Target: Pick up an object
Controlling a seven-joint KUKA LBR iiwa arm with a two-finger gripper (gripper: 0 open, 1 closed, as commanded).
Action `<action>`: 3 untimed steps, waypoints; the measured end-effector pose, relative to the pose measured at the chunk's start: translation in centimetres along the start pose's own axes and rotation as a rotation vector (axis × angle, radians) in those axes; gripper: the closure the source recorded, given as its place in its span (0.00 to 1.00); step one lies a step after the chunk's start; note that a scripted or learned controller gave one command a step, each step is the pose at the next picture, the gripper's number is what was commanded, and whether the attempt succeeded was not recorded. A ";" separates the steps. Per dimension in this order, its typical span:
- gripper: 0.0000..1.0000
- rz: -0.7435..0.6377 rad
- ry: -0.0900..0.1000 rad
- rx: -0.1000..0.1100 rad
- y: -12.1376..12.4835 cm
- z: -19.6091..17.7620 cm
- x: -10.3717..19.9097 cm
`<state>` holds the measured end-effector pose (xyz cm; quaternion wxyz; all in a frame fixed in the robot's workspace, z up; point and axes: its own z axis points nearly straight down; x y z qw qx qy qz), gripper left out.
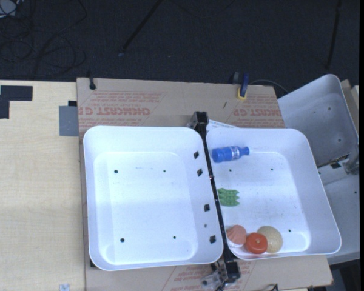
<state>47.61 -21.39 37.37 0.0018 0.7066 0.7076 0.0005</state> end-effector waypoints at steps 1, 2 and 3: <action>1.00 -0.001 0.004 0.008 -0.1 3.5 1.4; 1.00 0.003 0.003 0.008 -0.1 5.9 0.0; 1.00 0.000 0.000 -0.001 0.0 0.0 0.0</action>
